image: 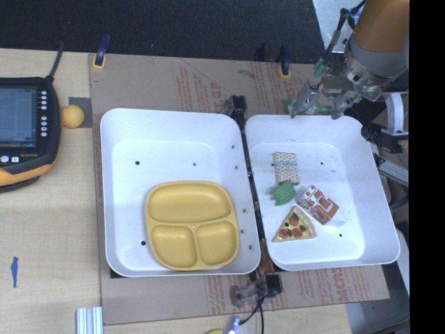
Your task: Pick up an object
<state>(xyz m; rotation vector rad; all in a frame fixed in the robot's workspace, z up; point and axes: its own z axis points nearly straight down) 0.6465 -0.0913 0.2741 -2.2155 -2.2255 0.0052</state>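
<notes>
Arm: we see the grey arm with its orange band reaching in at the upper right, above the far edge of the right bin (368,186).
Gripper: the gripper (316,105) hangs over the right bin's far rim, near its back left corner; we cannot tell how its jaws stand, and we see nothing between them.
Pizza slice: a toy pizza slice (294,226) lies flat in the right bin, towards the near side; its long axis runs on a slant and its tip points up and to the right, the crust edge along the bottom.
Neighbours: a red and white packet (320,204) lies just beside the slice's tip, tilted; a green toy (283,191) sits just up-left of the slice; a small patterned block (285,167) stands beyond the green toy, long axis roughly up and down.
Left bin: we find a yellow divided plate (191,223) in the left bin (118,152), with three compartments.
Bench: a tablet-like pendant (24,131) and a yellow ball (72,115) rest at the left.
</notes>
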